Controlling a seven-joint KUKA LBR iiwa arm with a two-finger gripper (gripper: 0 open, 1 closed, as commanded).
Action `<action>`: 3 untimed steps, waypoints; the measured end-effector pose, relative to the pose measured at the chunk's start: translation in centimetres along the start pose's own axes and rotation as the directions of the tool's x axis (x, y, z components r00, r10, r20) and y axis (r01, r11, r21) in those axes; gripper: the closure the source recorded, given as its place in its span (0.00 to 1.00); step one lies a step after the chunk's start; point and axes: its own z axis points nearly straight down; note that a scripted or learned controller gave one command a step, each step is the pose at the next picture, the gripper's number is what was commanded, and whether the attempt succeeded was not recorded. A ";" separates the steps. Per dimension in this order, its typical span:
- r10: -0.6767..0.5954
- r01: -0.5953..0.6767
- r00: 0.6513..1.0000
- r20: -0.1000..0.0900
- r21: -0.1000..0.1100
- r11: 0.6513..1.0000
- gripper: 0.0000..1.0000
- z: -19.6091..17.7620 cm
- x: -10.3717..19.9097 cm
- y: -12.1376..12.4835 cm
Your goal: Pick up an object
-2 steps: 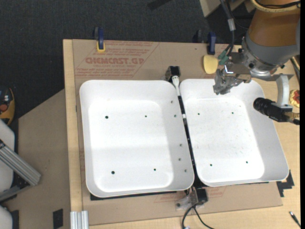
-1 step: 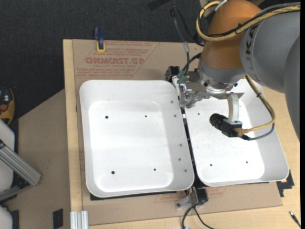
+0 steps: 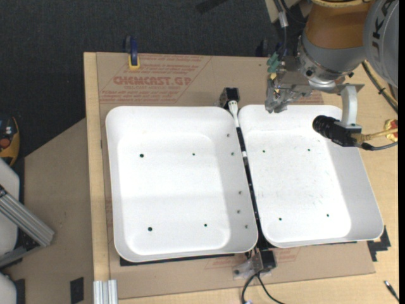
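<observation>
nearest, the left bin and right bin sit side by side on the brown board. farther back, the gripper hangs over the right bin's far rim; its opening cannot be told, nothing seen held.

Smooth, faintly glossy white plastic in both bins; matt brown cardboard-like board beneath; dull grey metal on the gripper; satin orange band above the fingers.
</observation>
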 end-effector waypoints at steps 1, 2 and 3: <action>-0.002 0.002 1.000 -0.001 0.005 1.000 1.00 -1.2 -0.6 0.0; -0.001 0.001 1.000 -0.002 0.007 1.000 1.00 -2.7 -1.0 -1.7; -0.005 0.005 1.000 -0.002 0.013 1.000 1.00 2.7 2.8 1.0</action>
